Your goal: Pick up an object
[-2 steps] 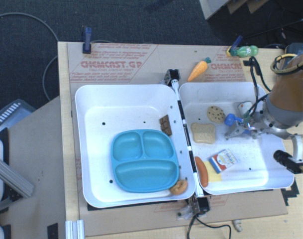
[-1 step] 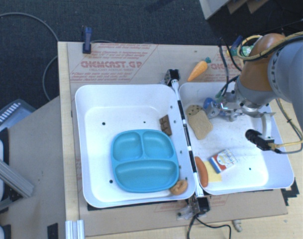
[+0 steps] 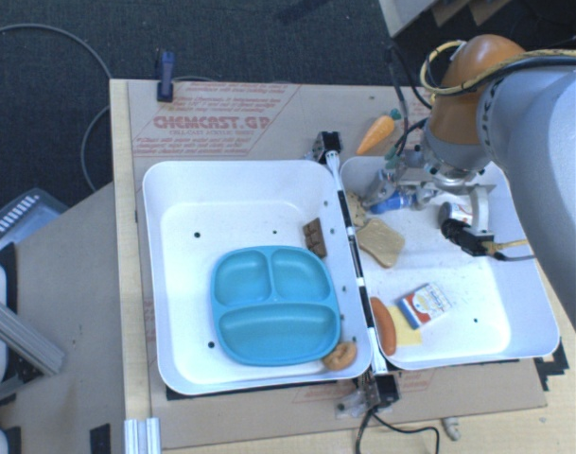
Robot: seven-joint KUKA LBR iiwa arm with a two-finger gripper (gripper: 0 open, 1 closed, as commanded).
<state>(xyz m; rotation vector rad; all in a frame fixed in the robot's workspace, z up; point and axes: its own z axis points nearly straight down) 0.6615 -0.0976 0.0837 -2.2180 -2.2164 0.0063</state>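
The grey arm [image 3: 524, 112] bends down over the right bin's [image 3: 477, 334] far corner; I cannot tell how the gripper [image 3: 415, 183] is set. Nearby lies a tan, flat slab [image 3: 380, 241].

Red print on the cardboard sheet [image 3: 221, 121], lying beyond the bins and to the left of the gripper [image 3: 401, 189], reads roughly "CHEMCAST GP"; the smaller lines beneath it are too fine to make out.
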